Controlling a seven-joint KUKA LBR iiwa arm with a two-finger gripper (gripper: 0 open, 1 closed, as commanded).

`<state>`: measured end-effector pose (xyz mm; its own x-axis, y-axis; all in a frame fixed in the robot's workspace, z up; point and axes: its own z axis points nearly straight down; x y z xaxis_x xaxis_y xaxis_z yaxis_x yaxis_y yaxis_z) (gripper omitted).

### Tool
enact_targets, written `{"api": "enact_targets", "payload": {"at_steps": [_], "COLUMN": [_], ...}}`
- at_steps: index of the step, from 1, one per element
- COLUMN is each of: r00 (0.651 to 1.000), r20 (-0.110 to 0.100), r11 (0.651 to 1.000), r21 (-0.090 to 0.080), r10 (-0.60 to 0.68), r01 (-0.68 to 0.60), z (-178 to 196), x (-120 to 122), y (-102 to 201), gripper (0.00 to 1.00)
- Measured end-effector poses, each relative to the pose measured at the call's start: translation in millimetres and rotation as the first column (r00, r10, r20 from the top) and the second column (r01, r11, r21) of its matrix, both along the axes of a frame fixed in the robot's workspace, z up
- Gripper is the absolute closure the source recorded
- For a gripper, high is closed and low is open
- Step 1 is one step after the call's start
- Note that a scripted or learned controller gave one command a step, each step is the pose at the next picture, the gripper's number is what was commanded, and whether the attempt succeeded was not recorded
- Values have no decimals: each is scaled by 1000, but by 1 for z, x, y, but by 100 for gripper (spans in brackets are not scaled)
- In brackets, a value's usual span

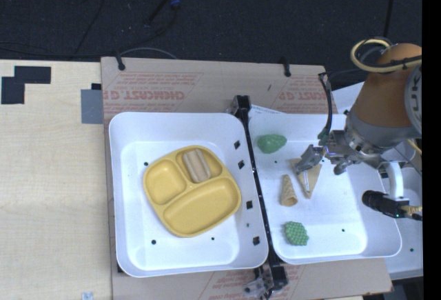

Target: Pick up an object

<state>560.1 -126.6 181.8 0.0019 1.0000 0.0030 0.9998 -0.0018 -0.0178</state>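
Note:
My gripper [307, 163] hangs over the middle of the right bin [344, 240], reaching in from the right. Directly under its tip lies a tan cone [309, 182], its upper end touching or hidden by the gripper. A second tan cone [287, 191] lies just to the left of it. A smooth green lump [271, 143] rests near the bin's back left corner. A knobbly green piece [296, 233] sits toward the front of the bin.
The left bin [131, 223] holds a yellow divided tray [200, 209] with a tan bun-like piece [198, 165] in its back compartment. A black divider [252, 181] runs between the two bins. Bare floor shows in the right bin's front right part.

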Motion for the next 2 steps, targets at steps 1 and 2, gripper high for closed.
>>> {"api": "enact_targets", "payload": {"at_steps": [1,2], "r00": [1000,1000], "r20": [14,10], "r11": [1000,1000], "r21": [-2,-1], "r10": [2,2], "r01": [-2,-2], "z": [8,-36], "x": [3,0], "y": [0,-1], "gripper": [0,0]}}
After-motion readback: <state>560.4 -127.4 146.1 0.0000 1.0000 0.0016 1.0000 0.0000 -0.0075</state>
